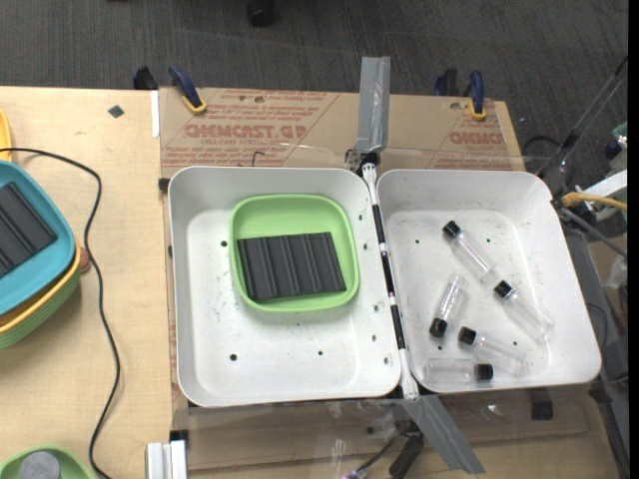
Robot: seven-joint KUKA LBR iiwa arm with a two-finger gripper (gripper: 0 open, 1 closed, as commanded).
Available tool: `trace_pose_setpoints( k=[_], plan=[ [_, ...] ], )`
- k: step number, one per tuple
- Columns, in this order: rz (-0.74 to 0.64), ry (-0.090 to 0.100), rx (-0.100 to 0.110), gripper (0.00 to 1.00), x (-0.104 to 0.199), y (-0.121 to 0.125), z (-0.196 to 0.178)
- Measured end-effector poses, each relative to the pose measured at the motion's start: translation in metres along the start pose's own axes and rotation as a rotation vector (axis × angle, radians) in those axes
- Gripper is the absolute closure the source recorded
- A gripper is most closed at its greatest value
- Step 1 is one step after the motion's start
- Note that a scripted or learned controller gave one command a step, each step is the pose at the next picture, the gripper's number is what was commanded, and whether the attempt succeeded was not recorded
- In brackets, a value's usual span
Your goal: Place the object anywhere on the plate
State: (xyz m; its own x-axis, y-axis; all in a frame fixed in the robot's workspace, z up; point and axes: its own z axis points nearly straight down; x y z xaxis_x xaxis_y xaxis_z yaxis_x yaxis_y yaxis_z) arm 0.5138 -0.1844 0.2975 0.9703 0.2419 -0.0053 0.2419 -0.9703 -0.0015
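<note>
Jaws: can't tell from my feed whether they're spread or pressed together, so I'm logging that as unknown.

Going big to small. Light wood bench (80, 407) carries everything, w/ a brown cardboard sheet (260, 118) under the two white bins, clipped at its far edge by two blue-and-yellow clamps (186, 88). Left bin (200, 347) and right bin (561, 257) sit side by side, inner rims touching along the centre seam; a grey tape strip (373, 108) runs away from the top of that seam.

Off to the bench's left edge is a teal tray (50, 257), stacked on other trays, and a black cable (105, 297) loops down past it.

Green plate (295, 206) sits in the left bin, toward the far half, roughly centred left-to-right. A dark ribbed slab (293, 265) lies flat on the plate, covering most of its floor, slightly skewed.

Right bin holds five clear vials (469, 250) w/ black caps, all lying on their sides: two in the middle, angled diag., one near the centre pointing toward the near wall, two more along the near wall. None touches the plate; they're well apart from it, across the seam.

Which item the task means, slab or vial, I can't tell.
</note>
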Motion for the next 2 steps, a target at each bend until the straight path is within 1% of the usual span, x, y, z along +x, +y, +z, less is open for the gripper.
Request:
trace_pose_setpoints(
  k=[1,2],
  plan=[
    [0.034,0.000,0.000,0.00,-0.010,-0.004,0.014],
    [0.040,-0.001,0.000,0.00,-0.021,-0.028,0.027]
  ],
)
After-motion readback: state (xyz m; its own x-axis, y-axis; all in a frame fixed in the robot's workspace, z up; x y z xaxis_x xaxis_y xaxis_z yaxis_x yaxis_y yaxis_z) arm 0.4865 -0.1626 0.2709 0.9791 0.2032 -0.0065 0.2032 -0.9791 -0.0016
